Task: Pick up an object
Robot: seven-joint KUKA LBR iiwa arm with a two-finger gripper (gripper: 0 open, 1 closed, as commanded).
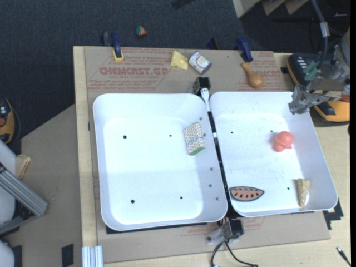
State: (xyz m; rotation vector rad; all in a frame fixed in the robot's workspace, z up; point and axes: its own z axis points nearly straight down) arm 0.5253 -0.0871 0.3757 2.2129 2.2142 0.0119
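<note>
Pink toy, nearest pickable object, lies in the right bin toward seven o'clock of the gripper, whose grip state I cannot tell.

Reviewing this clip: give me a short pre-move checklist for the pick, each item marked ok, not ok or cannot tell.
1. Targets in view in the right bin: pink object, watermelon slice, pale piece: ok.
2. Hand over that bin's upper right rim: ok.
3. Hand directly above a target: not ok, pink object lies lower left of it.
4. Pink object apart from the others: ok.
5. Something held already: cannot tell.
</note>
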